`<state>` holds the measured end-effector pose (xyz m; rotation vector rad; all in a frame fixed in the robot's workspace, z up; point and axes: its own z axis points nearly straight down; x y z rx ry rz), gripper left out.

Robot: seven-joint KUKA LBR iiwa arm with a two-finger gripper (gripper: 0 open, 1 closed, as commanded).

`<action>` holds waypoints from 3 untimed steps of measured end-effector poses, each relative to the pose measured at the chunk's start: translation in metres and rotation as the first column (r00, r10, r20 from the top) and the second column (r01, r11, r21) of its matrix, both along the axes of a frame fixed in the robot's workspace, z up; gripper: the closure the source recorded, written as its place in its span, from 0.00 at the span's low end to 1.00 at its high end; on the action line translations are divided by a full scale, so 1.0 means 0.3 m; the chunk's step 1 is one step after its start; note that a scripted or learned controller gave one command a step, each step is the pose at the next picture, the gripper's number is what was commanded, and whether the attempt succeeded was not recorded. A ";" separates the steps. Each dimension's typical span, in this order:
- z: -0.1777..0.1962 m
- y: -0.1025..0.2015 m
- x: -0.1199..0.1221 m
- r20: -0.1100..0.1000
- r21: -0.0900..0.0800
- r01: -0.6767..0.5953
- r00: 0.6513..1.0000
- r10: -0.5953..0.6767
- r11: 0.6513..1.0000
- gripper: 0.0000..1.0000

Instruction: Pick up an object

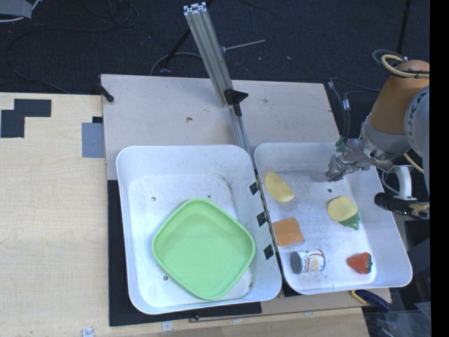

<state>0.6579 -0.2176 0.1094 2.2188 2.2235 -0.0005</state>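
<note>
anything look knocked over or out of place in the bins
The small can in the right bin lies on its side rather than upright. The green plate sits skewed in the left bin. Nothing looks spilled or broken.

arm (400,111) cut off at right, gripper (338,170) too small to read

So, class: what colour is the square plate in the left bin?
Light green plate, clearest in the camera view.
</note>
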 end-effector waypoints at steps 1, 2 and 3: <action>0.143 -0.008 0.011 0.003 -0.001 0.002 1.000 -0.002 1.000 1.00; 0.288 -0.014 -0.002 0.003 -0.001 0.003 1.000 -0.003 1.000 1.00; 0.491 -0.009 -0.019 0.005 -0.001 0.002 1.000 -0.002 1.000 1.00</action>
